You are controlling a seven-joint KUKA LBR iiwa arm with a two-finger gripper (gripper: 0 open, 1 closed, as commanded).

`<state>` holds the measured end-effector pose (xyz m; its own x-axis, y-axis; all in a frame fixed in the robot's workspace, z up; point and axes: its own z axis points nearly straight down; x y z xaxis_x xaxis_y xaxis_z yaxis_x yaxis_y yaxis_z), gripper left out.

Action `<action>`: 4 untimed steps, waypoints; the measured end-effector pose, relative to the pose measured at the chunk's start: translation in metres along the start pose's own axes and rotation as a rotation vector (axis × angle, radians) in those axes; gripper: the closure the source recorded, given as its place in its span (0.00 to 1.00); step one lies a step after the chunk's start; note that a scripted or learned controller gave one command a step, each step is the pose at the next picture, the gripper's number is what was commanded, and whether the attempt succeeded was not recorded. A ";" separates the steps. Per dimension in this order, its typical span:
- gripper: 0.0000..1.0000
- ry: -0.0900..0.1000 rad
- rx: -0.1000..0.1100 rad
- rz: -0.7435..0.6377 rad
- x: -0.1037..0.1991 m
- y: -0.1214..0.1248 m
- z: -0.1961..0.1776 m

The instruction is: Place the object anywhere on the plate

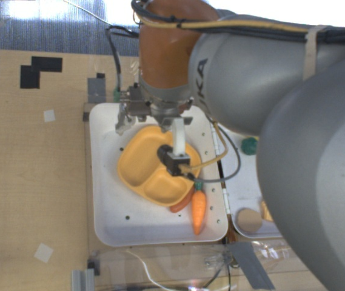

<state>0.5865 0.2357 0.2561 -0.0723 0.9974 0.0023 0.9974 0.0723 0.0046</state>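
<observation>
My end effector (157, 115) hangs over the 12 o'clock rim of the yellow plate (139, 162), and I cannot tell whether it is wide or narrow; nothing shows held in it. The plate sits about mid-way in the left bin (108, 211), with bare white floor at its 9 o'clock and 7 o'clock. The carrot (198, 212) lies off the plate at its 5 o'clock, green top just beside the rim and tip pointing to 6 o'clock, close to the bin's 3 o'clock wall and near its 6 o'clock edge. A small red piece (180, 204) peeks out between plate rim and carrot. In the right bin (242, 180) are a green thing (249, 145) and a tan round thing (248, 220). The counter (39, 180) at 9 o'clock lies open.
</observation>
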 end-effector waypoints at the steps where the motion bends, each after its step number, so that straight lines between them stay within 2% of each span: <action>1: 1.00 0.002 -0.003 -0.002 0.001 0.001 -0.011; 2: 0.00 0.002 -0.003 -0.001 0.000 0.001 -0.011; 3: 0.00 -0.003 -0.005 0.310 -0.134 0.063 -0.094; 4: 0.00 -0.001 0.005 -0.181 -0.082 0.076 0.001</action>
<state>0.6681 0.1591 0.2557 -0.2511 0.9680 0.0005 0.9680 0.2511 -0.0001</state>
